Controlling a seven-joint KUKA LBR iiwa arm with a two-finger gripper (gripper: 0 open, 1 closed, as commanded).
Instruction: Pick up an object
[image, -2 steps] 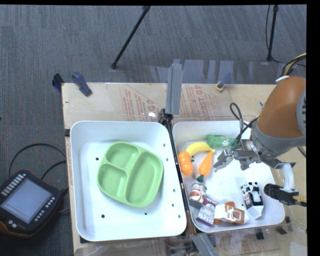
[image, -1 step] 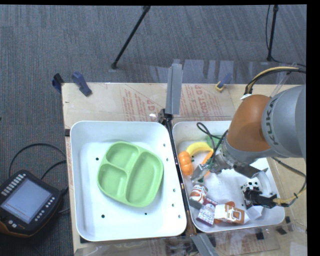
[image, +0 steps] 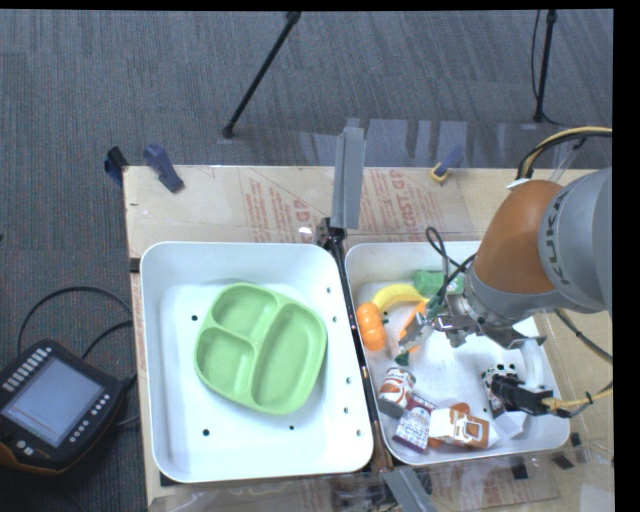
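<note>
- Orange and slim, a carrot-like piece (image: 409, 326) with a green tip lay in the camera view at centre right of the frame. It was in the right bin (image: 455, 247), touching or just under the gripper (image: 428, 328).
- Whether the gripper was released or clenched could not be told from this slant, and no object was plainly held.
- That piece looked light and stiff, probably smooth plastic and so somewhat slippery. A grip across its narrow middle seemed the safest hold.
- Just beside it, the banana (image: 397, 296) and the orange ball (image: 370, 326) also looked light. The ball would likely roll if nudged.
- Counted on the tabletop (image: 230, 200): two bins, with the left bin (image: 170, 400) holding one green plate (image: 262, 347) of three compartments.
- Counted in the right bin: one banana, one orange ball, one carrot-like piece, one green item (image: 430, 281) partly hidden by the arm, and one small can (image: 397, 386).
- Lower in that bin lay one red-and-white packet (image: 412, 428) and one orange packet (image: 466, 428), close together.
</note>
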